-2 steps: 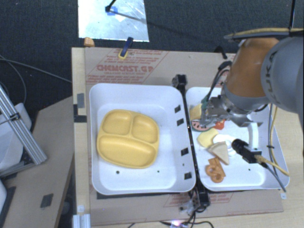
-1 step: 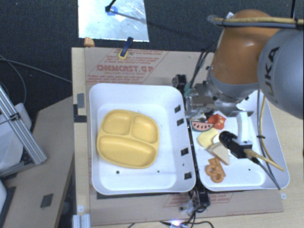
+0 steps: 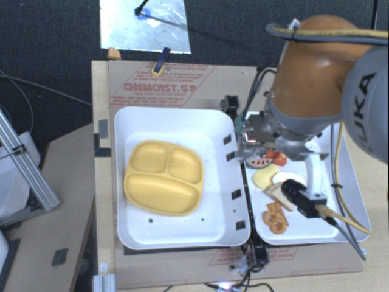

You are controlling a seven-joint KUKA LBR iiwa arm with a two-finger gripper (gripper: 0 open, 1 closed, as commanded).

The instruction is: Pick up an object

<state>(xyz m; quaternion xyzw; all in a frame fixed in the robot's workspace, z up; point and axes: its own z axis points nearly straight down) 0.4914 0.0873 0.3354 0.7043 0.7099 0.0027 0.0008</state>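
As the grey arm leans over the right bin, end effector (image 3: 254,140): low by the inner wall of that shallow white bin (image 3: 351,194); wide or narrow, I cannot tell.
Red watermelon-slice toy (image 3: 262,161): just nearside of the end effector; contact unclear.
Small red round piece (image 3: 280,158): beside the slice, under the wrist.
Pale yellow wedge (image 3: 265,177): a little further nearside.
Orange-brown pretzel toy (image 3: 275,218): furthest nearside, well apart.
Yellow divided plastic plate (image 3: 163,176): well to the end effector's far side, in the other white bin (image 3: 176,115).
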